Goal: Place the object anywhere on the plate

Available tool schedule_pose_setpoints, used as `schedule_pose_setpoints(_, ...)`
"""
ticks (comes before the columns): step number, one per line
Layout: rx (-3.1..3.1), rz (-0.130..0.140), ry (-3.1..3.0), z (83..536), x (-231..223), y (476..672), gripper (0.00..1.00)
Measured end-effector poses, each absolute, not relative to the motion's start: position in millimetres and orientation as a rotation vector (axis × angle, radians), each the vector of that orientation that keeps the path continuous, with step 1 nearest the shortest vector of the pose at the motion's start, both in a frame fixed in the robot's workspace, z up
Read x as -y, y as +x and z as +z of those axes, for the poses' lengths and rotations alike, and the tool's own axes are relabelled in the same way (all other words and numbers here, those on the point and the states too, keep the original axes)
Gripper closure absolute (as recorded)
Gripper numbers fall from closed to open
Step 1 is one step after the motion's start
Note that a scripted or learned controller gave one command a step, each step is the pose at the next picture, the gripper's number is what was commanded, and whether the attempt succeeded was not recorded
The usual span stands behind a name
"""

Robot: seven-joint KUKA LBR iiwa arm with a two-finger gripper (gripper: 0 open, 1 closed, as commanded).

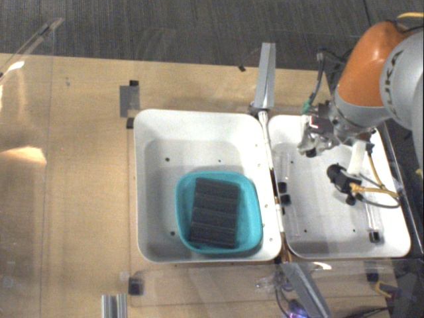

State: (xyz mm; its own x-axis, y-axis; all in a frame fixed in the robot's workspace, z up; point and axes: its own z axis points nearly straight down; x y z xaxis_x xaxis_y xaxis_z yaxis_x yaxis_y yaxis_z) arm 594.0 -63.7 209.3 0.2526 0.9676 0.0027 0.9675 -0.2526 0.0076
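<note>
A dark grey ridged block (215,212) lies flat on the teal plate (250,207), covering most of its middle. The plate sits in the near half of the left white bin (152,177). My gripper (311,141) hangs below the orange-banded wrist over the far left corner of the right bin (391,234), well to the right of the plate and apart from the block. Nothing shows in its grasp.
A raised divider (273,177) separates the two bins. A black fitting with a yellow cable (344,179) hangs over the right bin's middle. A grey upright post (265,75) stands behind the bins' joint. Bare wooden bench (66,197) stretches to the left.
</note>
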Motion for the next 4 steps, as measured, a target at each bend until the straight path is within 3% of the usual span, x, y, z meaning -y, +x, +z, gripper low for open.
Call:
schedule_pose_setpoints(1, -2.184, 0.012, 2.248, 277.0, 7.7, 584.1, 1.00)
schedule_pose_setpoints(2, -2.527, 0.003, 1.864, 197.5, -37.3, 493.1, 1.00)
schedule_pose_setpoints(3, -2.526, 0.004, 1.865, 197.8, -37.1, 493.2, 0.00)
schedule_pose_setpoints(4, -2.558, 0.007, 1.815, 185.1, 1.0, 520.4, 0.00)
